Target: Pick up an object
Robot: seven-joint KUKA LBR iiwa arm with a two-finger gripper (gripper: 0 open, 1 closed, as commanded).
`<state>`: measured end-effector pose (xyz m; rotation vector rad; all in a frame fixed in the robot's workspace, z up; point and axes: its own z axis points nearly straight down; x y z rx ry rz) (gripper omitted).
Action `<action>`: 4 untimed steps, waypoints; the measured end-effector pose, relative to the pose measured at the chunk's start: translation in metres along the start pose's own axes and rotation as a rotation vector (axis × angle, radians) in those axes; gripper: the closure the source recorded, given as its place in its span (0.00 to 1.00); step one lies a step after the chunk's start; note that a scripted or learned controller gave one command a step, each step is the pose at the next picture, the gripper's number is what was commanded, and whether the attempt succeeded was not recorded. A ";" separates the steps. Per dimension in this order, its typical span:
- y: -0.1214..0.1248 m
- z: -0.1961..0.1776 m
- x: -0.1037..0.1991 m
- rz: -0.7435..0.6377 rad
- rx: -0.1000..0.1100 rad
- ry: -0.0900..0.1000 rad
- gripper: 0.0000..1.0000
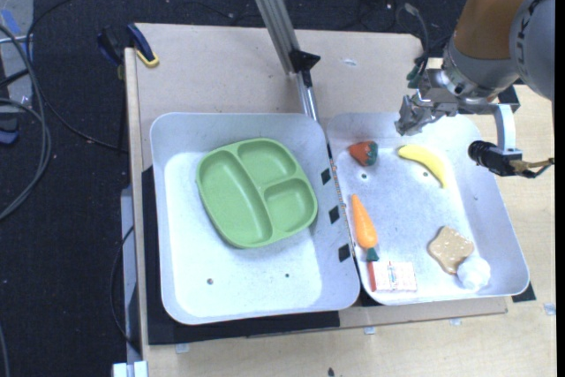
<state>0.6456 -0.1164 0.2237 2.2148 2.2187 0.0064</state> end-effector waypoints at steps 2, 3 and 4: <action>-0.017 -0.035 0.044 -0.004 0.010 0.003 1.00; -0.044 -0.035 0.082 -0.004 0.010 0.002 1.00; -0.069 -0.018 0.122 -0.004 0.011 0.002 1.00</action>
